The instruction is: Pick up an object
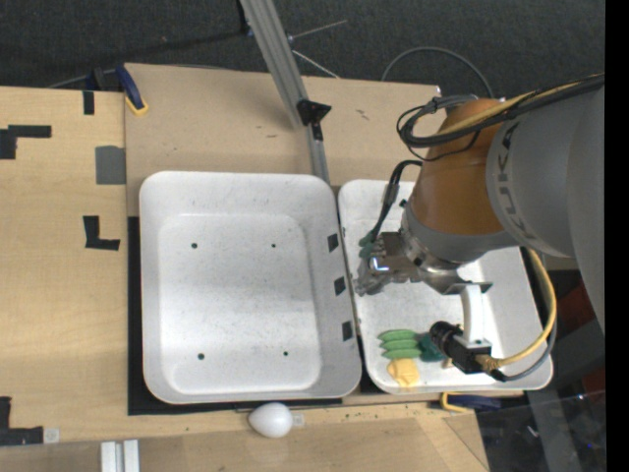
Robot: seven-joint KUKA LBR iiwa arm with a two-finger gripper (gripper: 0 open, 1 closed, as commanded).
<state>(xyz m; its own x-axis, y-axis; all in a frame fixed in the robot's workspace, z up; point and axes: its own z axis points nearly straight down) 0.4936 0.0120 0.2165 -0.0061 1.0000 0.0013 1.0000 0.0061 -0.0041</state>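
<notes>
My gripper (376, 264) hangs over the left side of the right bin (511, 303), close to the wall it shares with the left bin (236, 283). From this angle I cannot tell whether my jaws are parted or clenched. The things worth taking, a green piece (400, 341) and a yellow piece (403, 369), lie touching at the bin's near edge, apart from me. If I drop straight down, I probably close on bare floor. Reaching nearer, I risk clipping the rim or shoving both pieces together and catching neither cleanly.
</notes>
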